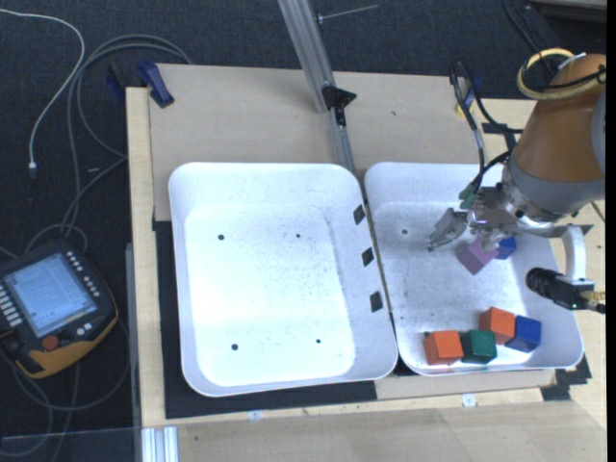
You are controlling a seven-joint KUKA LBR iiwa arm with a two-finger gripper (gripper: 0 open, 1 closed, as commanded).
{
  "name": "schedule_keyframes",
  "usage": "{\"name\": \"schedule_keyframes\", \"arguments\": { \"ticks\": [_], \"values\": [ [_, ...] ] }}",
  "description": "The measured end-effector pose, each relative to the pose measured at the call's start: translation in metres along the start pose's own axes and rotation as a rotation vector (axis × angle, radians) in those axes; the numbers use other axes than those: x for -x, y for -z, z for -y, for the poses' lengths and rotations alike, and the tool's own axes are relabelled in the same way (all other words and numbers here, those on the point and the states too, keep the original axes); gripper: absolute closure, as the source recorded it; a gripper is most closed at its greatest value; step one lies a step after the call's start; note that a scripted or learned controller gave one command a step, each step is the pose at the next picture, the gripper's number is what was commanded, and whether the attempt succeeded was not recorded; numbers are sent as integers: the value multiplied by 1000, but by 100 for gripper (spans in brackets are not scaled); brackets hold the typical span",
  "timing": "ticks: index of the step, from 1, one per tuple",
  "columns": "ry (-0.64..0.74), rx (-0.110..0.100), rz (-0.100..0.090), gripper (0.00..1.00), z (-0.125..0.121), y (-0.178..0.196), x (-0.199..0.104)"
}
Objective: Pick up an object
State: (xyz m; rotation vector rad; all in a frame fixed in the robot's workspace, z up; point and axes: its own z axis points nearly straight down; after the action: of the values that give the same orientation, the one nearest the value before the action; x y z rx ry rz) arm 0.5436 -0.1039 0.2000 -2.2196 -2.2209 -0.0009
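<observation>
two white bins point(192, 186), six blocks point(444, 346)

Pale wooden bench point(250, 114), two white bins point(192, 191), possibly black matting point(269, 393) beneath

You've got a purple block point(474, 256) sitting tilted in the right bin point(414, 268), with a small blue block point(505, 246) touching its upper right. Down by the near rim there's a tight cluster: orange block point(444, 346), green block point(478, 346), another orange block point(500, 321) and a blue block point(526, 332).
</observation>
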Motion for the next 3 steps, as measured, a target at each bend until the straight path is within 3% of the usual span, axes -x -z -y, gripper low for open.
{"name": "schedule_keyframes", "arguments": {
  "ticks": [1,2,3],
  "values": [
    [-4,11,8,0,-38,56,78],
    [1,17,7,0,-45,-80,95],
    [0,32,20,0,-34,-88,69]
  ]
}}
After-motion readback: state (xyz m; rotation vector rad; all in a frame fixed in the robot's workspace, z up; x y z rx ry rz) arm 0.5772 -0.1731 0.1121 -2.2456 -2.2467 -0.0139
